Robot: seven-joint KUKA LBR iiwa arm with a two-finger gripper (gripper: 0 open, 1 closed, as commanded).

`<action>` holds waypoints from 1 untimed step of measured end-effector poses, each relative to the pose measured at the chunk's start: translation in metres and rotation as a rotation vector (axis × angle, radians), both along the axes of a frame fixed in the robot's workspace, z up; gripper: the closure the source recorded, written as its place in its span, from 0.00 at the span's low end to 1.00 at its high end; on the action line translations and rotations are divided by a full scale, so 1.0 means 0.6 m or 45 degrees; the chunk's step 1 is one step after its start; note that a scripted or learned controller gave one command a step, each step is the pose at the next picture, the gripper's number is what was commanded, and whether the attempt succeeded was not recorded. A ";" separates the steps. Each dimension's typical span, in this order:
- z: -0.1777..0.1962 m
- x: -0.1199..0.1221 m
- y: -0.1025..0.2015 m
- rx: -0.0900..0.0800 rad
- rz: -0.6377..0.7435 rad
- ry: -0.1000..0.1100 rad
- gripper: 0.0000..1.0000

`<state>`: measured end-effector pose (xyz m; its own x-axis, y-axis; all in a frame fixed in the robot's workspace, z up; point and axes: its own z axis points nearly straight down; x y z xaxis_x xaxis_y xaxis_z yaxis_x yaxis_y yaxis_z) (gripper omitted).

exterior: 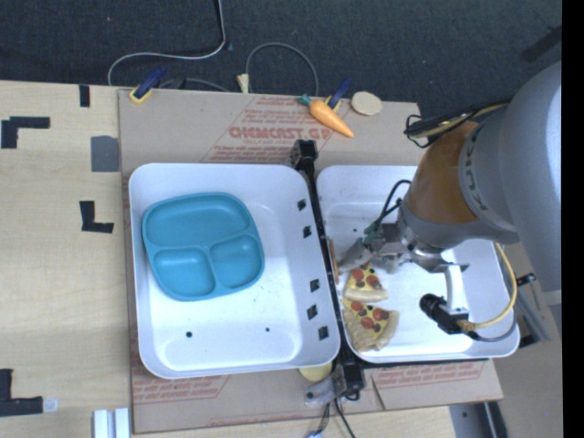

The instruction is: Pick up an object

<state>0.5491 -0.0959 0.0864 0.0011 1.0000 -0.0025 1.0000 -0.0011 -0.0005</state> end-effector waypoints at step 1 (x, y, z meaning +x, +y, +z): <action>0.000 0.078 -0.017 0.002 0.004 -0.004 0.00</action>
